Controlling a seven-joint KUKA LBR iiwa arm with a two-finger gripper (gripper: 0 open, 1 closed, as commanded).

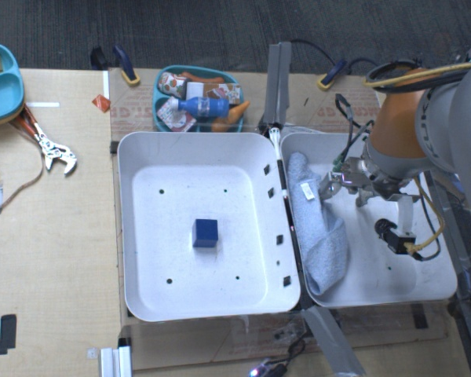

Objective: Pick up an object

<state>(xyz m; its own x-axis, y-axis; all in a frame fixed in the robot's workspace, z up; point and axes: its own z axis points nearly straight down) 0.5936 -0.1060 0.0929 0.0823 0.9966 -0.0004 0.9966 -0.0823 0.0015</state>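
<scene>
A slanted overhead view of a wooden bench carrying two shallow white plastic bins side by side. The left bin (141, 234) holds one small dark blue cube (206, 232), sitting alone near the middle of its floor, well apart from every wall, with open room on all sides for a straight descent. The right bin (432, 277) holds a pale blue-grey folded cloth with a white tag (320, 234), lying lengthwise against the bin's left wall, just beside the divide between the bins.

The grey arm with an orange band (396, 128) reaches in from the right and hangs over the right bin. Its two-finger gripper (334, 181) points toward the cloth's upper end, near the tag. Whether the hand is apart or together cannot be told from here, and nothing can be seen between them. Judging by this pose, the cloth is the likelier target; its place against the wall leaves little clearance on that side, while the bin floor to its right is bare.

Behind the bins sits a light blue bowl of mixed packets and a bottle (198, 100). At far left lie a metal adjustable wrench (53, 154) and part of a light blue tray (0, 81)
</scene>
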